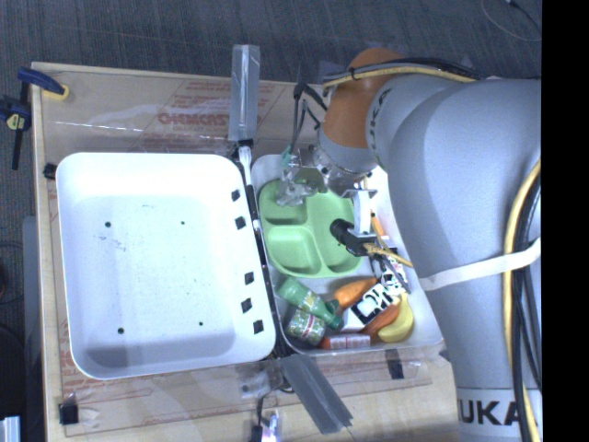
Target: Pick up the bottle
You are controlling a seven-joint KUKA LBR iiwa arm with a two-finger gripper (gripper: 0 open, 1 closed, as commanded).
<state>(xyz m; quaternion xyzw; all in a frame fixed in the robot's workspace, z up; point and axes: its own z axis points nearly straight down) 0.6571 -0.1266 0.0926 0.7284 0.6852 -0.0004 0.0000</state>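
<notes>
A green plastic bottle (307,309) lies on its side in the near left corner of the right bin (416,337), beside an orange carrot (352,293). My gripper (293,180) is low at the far end of that bin, over the far left corner of a green divided tray (304,247). It is well away from the bottle, which lies at the bin's near end. Nothing shows in the gripper.
The left bin (147,265) is a bare white basin. A yellow banana (398,323), a black and white pack (379,299) and a thin red item (348,342) crowd the right bin's near end. The grey arm (460,201) covers the bin's right side.
</notes>
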